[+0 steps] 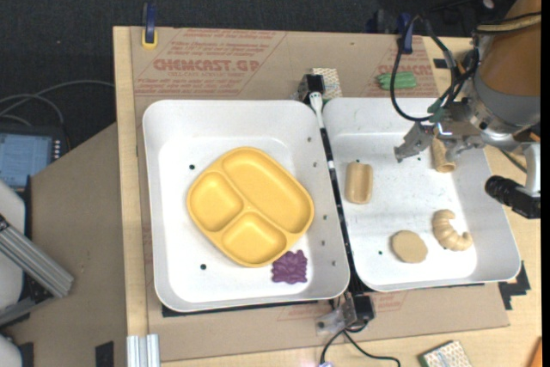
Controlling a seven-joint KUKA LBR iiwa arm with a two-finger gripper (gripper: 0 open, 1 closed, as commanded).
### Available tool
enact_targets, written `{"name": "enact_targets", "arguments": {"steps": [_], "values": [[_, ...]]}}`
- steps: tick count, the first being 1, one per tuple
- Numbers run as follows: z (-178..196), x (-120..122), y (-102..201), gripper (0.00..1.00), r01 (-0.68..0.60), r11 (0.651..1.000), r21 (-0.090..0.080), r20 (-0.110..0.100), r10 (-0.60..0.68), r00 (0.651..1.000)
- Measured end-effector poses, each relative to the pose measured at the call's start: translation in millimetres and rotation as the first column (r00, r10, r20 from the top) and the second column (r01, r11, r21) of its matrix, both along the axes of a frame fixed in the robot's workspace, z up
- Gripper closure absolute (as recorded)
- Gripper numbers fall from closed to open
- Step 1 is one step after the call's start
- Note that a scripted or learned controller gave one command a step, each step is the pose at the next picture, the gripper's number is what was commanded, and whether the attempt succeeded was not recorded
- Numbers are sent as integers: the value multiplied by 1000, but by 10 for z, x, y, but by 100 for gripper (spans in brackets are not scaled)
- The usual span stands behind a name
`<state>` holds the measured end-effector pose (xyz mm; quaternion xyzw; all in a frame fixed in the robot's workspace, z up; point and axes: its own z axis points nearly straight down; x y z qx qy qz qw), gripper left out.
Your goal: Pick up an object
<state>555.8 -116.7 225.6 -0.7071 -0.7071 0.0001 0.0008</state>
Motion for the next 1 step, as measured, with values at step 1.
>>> {"name": "enact_targets", "arguments": {"steps": [1], "values": [[-1475, 230, -931, 0, 5, 1000, -3, -2, -5, 1000]]}}
